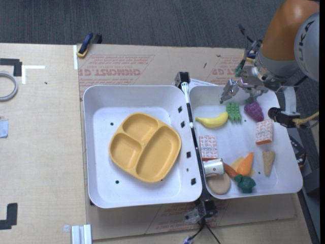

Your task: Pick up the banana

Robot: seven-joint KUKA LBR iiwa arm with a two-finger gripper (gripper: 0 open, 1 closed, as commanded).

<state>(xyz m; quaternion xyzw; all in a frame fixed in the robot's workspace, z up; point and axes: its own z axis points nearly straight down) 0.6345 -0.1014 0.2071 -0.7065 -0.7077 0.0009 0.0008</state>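
The yellow banana [212,120] lies in the right bin [284,184], near its back left part, curved with its ends turned up. My gripper [240,91] hangs over the back edge of that bin, up and to the right of the banana and apart from it. Its fingers [227,92] are spread open with nothing between them. The grey arm with its orange band [284,24] comes in from the upper right.
Close to the banana lie a green toy [233,112] and purple grapes [253,111]. A small carton [264,132], a red-and-white box [208,146], a cone [268,162], a carrot [244,164], a can [213,168] and broccoli [246,183] share the bin. The left bin [96,136] holds a yellow divided plate [145,146].
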